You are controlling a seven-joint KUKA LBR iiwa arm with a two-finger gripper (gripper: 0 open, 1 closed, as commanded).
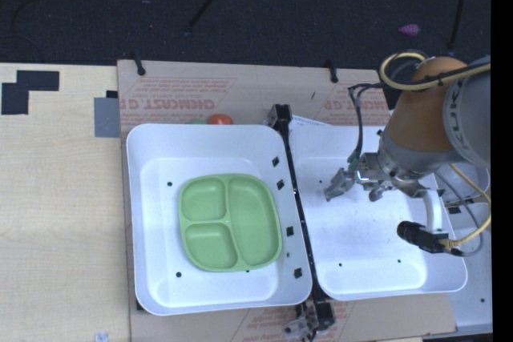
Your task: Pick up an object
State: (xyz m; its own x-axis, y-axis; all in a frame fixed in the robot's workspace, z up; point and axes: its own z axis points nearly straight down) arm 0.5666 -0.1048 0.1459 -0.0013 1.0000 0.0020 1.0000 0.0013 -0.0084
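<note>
We see a pale green, three-compartment plastic plate (229,222) lying flat in the middle of the left shallow white bin (152,172), which fills the lower centre of the frame. Its two smaller compartments sit on the left side and the one long compartment on the right. The right shallow white bin (385,272) lies just beside it, the two bins meeting along a black clip strip (292,204) that runs down between them.

The grey arm with its orange band (425,112) comes in from the right edge of the frame and hangs over the upper part of the right bin. Its gripper (346,186) points toward the left, well apart from the green plate and on the other side of the strip. We see the fingers (335,188) spread a little with nothing between them.

A small red-orange rounded object (219,120) peeks out just behind the top rim of the left bin, on the brown cardboard sheet (240,96) that lies under both bins. The light wooden tabletop (56,236) takes up the left of the frame.
</note>
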